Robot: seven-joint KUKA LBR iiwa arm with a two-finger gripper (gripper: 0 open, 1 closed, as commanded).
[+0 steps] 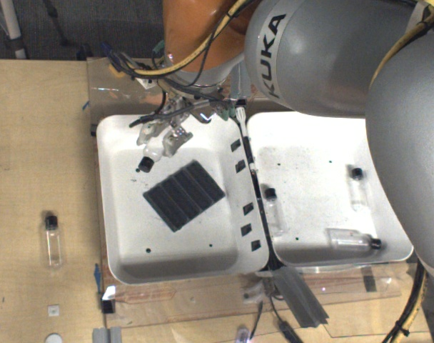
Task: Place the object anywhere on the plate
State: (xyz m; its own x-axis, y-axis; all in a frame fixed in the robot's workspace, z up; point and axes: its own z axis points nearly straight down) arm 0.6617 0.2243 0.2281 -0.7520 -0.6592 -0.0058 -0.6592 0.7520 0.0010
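The grey KUKA arm (331, 48) sits closest to your viewpoint, filling the upper right and carrying an orange band (195, 20) above the wrist. Cables (203, 27) loop across that band down toward the end effector (162, 143), which you see over the upper part of the left bin (124, 256).

A clear vial with a black cap (150, 156) is in the end effector, tilted, cap end pointing down and to the left. The vial's pale body sits between the metal fingers (175, 140), so note them as pinched on it. The cap end is close above the bin floor; you cannot tell whether it touches.

Just below and right of the vial lies the dark ribbed plate (184, 194), a flat black rectangle turned diagonally on the left bin's floor. The vial is near the plate's upper left corner, not over it.

In the right bin (324, 131) you have three more clear vials: one (269, 204) by the dividing wall, one (357, 186) toward the right side, one (351, 240) lying sideways near the front rim.

On the wooden surface (38, 134) left of the bins, another vial (53, 240) lies alone, well apart from the bins.
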